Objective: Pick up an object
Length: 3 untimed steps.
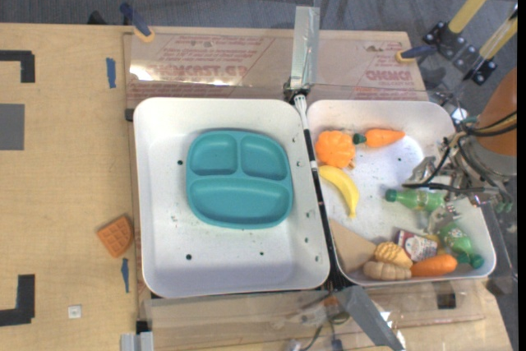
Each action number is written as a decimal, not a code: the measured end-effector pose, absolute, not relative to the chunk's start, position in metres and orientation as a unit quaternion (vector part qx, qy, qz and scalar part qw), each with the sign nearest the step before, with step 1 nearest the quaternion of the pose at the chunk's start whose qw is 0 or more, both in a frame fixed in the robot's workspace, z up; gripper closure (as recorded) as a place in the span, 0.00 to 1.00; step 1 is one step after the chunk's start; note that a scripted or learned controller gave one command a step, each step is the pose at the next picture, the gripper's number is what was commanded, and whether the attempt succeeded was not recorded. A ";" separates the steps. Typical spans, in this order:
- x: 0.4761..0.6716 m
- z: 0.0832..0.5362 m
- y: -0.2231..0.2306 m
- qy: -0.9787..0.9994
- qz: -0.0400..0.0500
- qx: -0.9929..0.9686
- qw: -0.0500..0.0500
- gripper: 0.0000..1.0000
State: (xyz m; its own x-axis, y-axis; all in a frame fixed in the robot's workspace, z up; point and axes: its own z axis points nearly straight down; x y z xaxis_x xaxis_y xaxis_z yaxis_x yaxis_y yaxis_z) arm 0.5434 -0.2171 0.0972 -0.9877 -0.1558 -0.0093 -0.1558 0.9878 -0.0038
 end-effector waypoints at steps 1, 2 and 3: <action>0.590 0.089 -0.180 0.998 0.000 -0.068 0.006 0.00; 0.555 0.089 -0.223 0.997 -0.001 -0.083 0.004 0.00; 0.598 0.089 -0.171 0.987 -0.001 -0.162 0.007 0.00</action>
